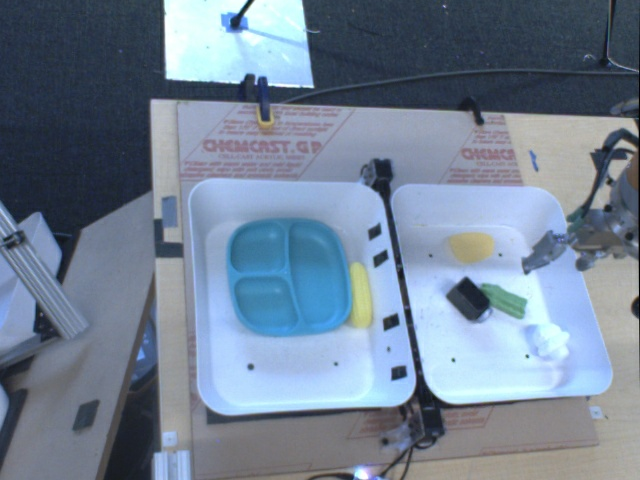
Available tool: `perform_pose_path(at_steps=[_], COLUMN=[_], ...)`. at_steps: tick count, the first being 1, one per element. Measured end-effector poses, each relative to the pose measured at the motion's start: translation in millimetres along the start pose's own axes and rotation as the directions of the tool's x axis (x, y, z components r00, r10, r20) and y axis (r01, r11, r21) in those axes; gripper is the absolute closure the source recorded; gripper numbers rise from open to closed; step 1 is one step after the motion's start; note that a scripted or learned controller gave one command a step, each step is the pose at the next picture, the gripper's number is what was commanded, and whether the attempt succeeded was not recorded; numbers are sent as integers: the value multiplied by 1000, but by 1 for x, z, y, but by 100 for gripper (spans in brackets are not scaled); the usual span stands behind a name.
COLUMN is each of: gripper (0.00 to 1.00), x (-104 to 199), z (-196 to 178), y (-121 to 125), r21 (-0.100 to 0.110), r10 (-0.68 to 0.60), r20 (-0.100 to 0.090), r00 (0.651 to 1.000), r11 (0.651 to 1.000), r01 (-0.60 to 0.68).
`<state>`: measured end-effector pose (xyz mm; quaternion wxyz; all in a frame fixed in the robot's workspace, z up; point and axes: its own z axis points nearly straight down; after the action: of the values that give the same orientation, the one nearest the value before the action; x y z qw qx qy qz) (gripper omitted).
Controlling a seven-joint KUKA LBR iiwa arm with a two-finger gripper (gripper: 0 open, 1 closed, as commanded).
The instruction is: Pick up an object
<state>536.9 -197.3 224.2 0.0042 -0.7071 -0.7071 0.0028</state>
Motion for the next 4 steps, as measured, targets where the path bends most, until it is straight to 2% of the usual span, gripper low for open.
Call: perform_pose_path(at_steps=[1, 2, 3, 4], gripper=[0, 0, 0, 0], x=[1, -9, -4, -4], z=[-7, 41, 101, 142], y=[3, 3, 9, 9], r21=[-11, -8, -9, -9], r10=[-4, -1, -1, -1], r20=[3, 2, 1, 2], r00=[1000, 1000, 1000, 1000], r11=[1000, 1000, 1000, 1000], r01=[4, 1, 1, 1])
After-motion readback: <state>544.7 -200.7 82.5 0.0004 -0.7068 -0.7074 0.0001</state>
